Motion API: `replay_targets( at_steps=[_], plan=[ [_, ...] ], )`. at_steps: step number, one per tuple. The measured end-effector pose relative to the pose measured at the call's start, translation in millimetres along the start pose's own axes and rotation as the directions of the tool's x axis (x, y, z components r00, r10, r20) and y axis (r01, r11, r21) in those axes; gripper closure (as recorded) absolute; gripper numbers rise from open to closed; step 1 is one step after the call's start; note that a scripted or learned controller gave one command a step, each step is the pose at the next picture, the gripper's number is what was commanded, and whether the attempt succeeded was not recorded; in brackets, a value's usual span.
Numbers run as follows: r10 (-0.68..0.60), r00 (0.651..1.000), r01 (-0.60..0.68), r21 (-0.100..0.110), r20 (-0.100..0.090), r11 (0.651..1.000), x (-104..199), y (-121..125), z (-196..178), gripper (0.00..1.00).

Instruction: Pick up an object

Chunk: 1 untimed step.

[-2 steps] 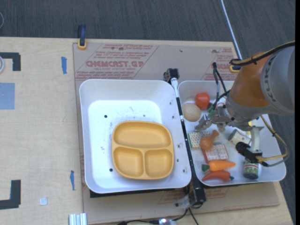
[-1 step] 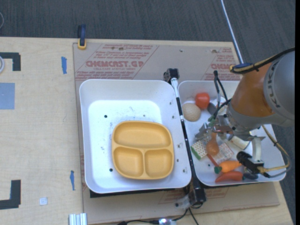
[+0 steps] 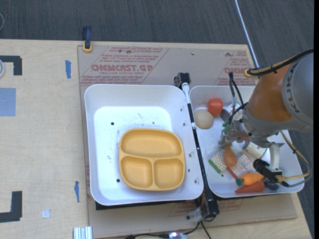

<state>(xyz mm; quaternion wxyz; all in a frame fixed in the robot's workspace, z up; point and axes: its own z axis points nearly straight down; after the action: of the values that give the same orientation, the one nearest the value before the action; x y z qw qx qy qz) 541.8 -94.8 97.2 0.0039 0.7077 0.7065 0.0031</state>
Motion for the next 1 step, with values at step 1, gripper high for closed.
replay_targets(
  at_steps=[1],
  plan=[
    [0.0, 1.0, 0.0, 0.0, 0.0, 1.0, 0.0, -0.1, 0.0, 0.0]
  ],
)
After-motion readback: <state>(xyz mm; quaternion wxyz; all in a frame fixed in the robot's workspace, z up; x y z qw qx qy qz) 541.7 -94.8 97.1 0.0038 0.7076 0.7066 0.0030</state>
